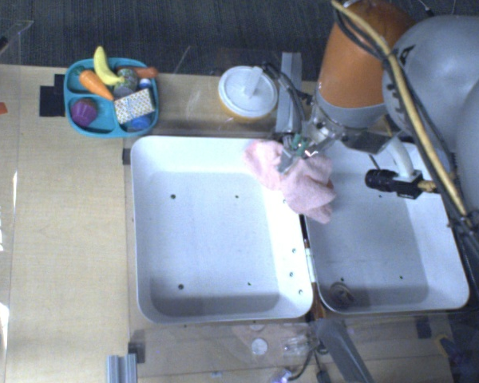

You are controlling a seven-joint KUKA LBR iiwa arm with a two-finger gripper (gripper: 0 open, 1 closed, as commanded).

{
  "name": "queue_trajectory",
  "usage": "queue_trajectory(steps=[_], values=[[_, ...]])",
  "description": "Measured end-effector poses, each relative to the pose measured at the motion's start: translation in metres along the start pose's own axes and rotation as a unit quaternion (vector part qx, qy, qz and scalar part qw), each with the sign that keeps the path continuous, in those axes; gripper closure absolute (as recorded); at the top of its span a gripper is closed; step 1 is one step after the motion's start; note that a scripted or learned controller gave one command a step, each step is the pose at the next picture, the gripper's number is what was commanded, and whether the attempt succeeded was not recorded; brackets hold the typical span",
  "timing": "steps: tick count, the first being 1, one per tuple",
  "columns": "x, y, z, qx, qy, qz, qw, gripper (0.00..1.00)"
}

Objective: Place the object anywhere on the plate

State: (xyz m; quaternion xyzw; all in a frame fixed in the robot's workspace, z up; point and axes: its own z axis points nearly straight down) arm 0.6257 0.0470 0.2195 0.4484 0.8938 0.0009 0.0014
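gripper (297,152) pinching pink cloth (297,183); cloth hangs below, over bins' divide

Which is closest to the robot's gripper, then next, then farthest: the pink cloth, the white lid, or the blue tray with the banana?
From the gripper:
1. Pink cloth, right at it, draped over the wall between the bins.
2. White lid, up and to the left, behind the bins.
3. Blue tray, far left on the bench.

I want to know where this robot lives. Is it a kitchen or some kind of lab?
Most likely a robot lab or test bench, not a kitchen. A big grey arm reaches over two shallow white bins, a pink cloth hangs at its gripper, and a blue tray of toy food sits on the bench.
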Motion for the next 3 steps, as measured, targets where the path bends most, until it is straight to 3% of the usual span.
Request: queue_trajectory(steps=[1,2,3], values=[[0.047,0.01,-0.012,-0.001,0.0,-0.2,0.9797,1.0],[0.095,0.025,-0.009,-0.001,0.0,-0.391,0.9202,1.0],[0.095,0.025,-0.009,-0.001,0.0,-0.391,0.9203,0.0]])
